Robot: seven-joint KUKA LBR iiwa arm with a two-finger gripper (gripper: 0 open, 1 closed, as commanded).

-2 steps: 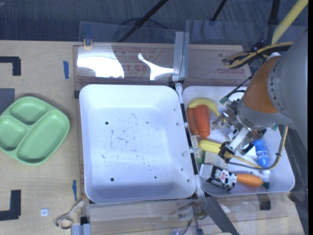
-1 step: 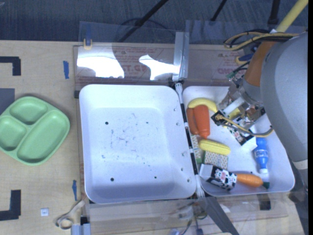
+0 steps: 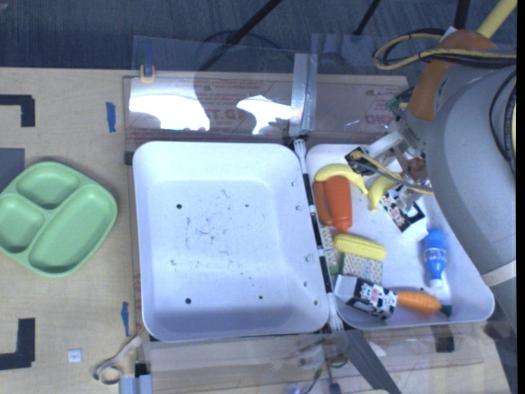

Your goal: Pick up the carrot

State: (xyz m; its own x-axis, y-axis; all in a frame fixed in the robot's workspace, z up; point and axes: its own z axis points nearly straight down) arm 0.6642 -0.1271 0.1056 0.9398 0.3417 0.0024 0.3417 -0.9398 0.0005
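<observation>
One carrot (image 3: 417, 302), lying well apart from the gripper (image 3: 392, 156), toward the near rim of the right bin (image 3: 472, 290).

We see the gripper hovering at the far end of that bin, and we cannot tell whether it is spread or pressed together. From it, the carrot lies toward the camera and a touch toward the arm's side. Its long axis runs crosswise to that line, with the green tip pointing at the arm. So we judge the next move to be a long reach over the clutter. On the count, there are two bins, one arm, one corn (image 3: 358, 246), one blue bottle (image 3: 435, 257) and one orange-red cylinder (image 3: 336, 203) just beside the gripper. That cylinder could be mistaken for the target!
</observation>
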